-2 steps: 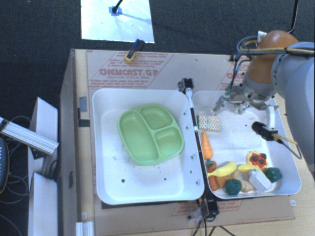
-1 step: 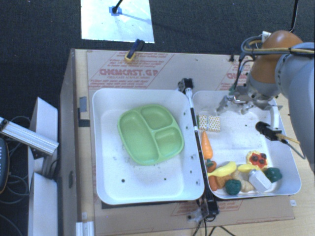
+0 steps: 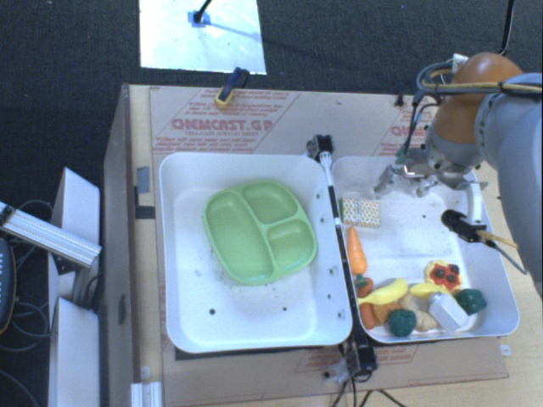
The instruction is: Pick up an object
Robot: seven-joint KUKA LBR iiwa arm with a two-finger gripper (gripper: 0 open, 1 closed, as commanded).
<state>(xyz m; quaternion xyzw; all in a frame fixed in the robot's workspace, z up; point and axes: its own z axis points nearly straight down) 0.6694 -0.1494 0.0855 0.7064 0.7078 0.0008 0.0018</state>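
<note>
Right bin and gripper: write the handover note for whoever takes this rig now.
Gripper: over the far part of the right bin, nothing seen between its fingers.
Items: checkered packet and carrot along the bin's left wall; banana, broccoli, white block, pizza slice and other toy food piled at the near end.
Left bin: holds the green divided plate.
Done: no pick yet.
Left: choose one item, probably the packet nearest the gripper, grasp and lift.

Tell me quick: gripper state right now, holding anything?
Gripper: above the far end of the right bin, nothing seen between its fingers; open or shut cannot be told.
</note>
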